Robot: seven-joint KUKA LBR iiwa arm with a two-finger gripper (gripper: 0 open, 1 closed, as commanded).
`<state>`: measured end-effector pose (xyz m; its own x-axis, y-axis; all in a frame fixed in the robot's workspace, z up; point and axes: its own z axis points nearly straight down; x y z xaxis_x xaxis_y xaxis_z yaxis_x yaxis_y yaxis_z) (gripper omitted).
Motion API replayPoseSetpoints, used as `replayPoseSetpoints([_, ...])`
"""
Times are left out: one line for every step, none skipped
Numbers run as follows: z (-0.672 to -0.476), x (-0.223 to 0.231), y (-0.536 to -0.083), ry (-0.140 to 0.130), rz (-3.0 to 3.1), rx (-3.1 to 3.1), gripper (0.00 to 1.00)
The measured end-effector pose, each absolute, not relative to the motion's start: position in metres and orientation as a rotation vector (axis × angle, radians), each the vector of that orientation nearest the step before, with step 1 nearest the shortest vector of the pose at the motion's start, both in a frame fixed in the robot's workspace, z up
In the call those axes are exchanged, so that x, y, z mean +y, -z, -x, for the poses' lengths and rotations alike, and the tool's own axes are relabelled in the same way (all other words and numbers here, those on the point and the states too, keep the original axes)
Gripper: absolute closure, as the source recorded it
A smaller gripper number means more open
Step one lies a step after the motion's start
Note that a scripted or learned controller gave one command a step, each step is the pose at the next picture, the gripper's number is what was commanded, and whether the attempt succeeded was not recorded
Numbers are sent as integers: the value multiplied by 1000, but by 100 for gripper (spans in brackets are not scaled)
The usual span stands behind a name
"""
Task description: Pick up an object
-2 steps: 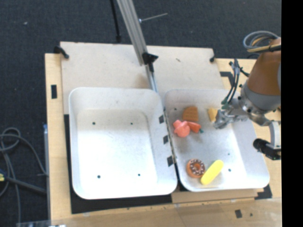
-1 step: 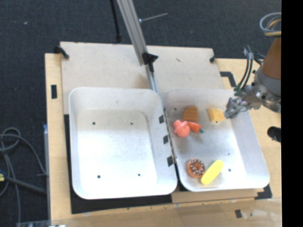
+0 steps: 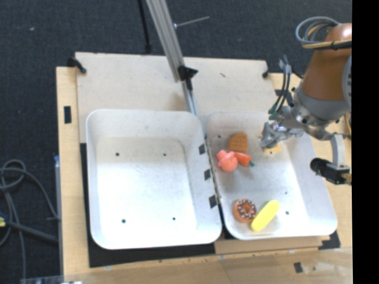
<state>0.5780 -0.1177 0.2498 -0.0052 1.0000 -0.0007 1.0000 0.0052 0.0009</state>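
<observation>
The table (image 3: 68,158) carries two shallow white bins side by side. The left bin (image 3: 95,129) sits nearer the left edge; the right bin (image 3: 317,209) touches it along a shared rim at the middle of the table. The arm (image 3: 323,78), grey with an orange-brown section above the wrist, reaches in from the right and hangs over the far right part of the right bin. The hand (image 3: 271,139) points down at the far end of that bin, directly above a small yellow piece (image 3: 273,150) that shows just below its tip. Whether the hand is spread or pressed together cannot be told from this angle, and no contact with the yellow piece can be confirmed. Left of the hand, near the far left part of the right bin, lies a brown rounded object (image 3: 238,142). Just near of it and touching it sits a pink toy (image 3: 227,161) with an orange part (image 3: 243,158) on its right side. At the near end of the same bin lies a brown ring-shaped doughnut toy (image 3: 244,210), and just beside it on the right a yellow oblong object (image 3: 265,215), tilted, its near end close to the doughnut. A slanted metal rail (image 3: 166,34) rises from the far side of the table, between the two bins. Dark cables (image 3: 23,182) lie on the floor to the left of the table.
</observation>
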Motion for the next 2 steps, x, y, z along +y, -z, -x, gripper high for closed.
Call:
replayPoseSetpoints([-592, -56, -248, -3, -2213, 2229, 100])
replayPoseSetpoints([-603, -4, -236, -1, -2214, 2228, 100])
